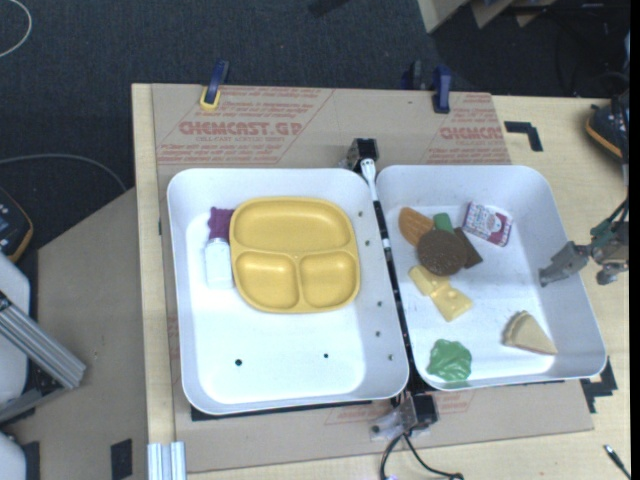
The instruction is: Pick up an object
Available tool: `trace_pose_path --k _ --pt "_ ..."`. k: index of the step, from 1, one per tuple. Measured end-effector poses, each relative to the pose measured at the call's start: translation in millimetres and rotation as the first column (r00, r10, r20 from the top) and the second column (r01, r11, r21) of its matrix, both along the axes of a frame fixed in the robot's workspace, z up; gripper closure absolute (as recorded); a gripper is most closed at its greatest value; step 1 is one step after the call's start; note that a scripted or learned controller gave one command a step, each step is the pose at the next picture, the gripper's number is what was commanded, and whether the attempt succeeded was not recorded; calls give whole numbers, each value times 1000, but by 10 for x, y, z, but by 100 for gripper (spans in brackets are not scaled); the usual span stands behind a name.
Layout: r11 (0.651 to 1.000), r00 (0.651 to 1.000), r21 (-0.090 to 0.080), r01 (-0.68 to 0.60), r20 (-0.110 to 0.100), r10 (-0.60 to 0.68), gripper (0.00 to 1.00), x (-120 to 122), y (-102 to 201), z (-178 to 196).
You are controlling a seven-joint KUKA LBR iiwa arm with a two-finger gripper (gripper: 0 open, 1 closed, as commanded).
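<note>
camera view: i judge the task to be at its approach stage, nothing lifted yet. the gripper [572, 265] sits at the right rim of the right bin [520, 183], a grey metal piece reaching in from the right edge. i cannot tell how the pincer is set; nothing lies between it that i can see.

the candidates for picking all lie in the right bin. nearest the gripper is a tan wedge [527, 334], pie-slice shaped and matte, close to the bin's near right corner. a small carton [488, 223], white with red print, lies tilted toward the far side. a dark brown round cookie [443, 253] has an orange piece [415, 225] touching it on the left. just below, a pale yellow cheese block [442, 293] lies angled, with holes in its face. a green lumpy piece [449, 360] sits near the front rim, glossy like moulded plastic.

the left bin [270, 378] bears a yellow tray [295, 253] with three compartments, smooth and rounded. a white bottle [216, 262] with a purple top lies just beside its left edge.

my judgement: the next move calls for choosing one object, likely the wedge as nearest, centring above it, then descending with the pincer set across its narrow side. the sloped faces may slip.
</note>
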State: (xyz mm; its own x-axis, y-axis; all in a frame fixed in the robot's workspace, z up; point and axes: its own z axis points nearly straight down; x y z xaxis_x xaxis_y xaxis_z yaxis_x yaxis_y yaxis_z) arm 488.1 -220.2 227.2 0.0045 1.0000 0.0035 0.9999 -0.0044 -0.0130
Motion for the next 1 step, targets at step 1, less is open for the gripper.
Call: trace_pose_path --k 1 --pt "1000 1000 -4 -4 13 4 0 30 6 69"
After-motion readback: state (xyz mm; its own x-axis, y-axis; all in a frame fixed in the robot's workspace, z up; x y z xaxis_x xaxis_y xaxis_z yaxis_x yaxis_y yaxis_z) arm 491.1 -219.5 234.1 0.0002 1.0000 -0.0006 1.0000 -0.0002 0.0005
